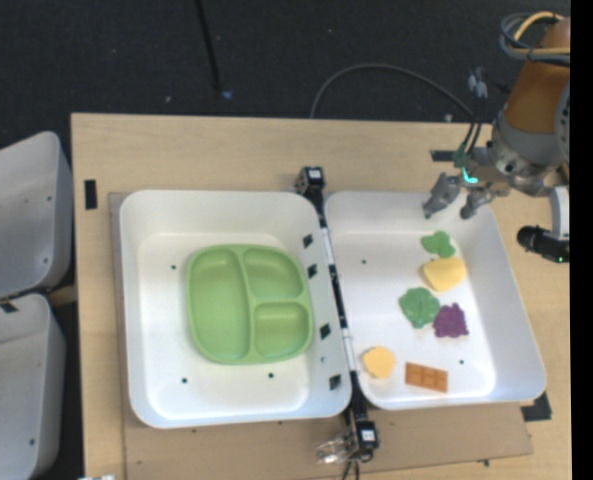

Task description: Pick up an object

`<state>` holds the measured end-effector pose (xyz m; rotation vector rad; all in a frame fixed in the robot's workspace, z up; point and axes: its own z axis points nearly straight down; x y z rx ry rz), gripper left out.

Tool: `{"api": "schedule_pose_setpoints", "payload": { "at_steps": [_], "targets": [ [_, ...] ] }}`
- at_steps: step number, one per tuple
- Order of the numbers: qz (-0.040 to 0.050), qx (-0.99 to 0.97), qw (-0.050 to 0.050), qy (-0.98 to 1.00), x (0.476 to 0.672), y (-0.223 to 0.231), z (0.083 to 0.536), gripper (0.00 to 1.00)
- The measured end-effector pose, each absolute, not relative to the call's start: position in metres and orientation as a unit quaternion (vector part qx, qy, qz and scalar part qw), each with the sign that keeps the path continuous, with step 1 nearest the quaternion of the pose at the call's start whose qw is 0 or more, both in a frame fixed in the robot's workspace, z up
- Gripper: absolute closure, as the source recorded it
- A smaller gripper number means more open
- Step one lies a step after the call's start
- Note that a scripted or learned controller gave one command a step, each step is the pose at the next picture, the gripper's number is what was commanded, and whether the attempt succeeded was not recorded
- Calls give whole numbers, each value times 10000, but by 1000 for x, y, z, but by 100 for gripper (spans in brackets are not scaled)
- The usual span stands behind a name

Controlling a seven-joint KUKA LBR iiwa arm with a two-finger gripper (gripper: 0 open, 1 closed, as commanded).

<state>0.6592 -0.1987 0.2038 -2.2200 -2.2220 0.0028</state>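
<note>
Fingers stood spread apart with nothing between them; gripper hung over the far edge of the right bin, arm coming in from the right. Just near of it lay a small green piece, touching a yellow piece. Nearer: a green broccoli-like piece beside purple grapes, then a yellow-orange piece and an orange waffle-like block. Left bin held a green divided plate.
</note>
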Motion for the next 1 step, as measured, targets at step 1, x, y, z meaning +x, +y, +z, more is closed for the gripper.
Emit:
{"api": "schedule_pose_setpoints", "payload": {
  "at_steps": [1],
  "targets": [
    [0, -7066, -11, -7076, 660, -199, 206, 0]
  ]
}}
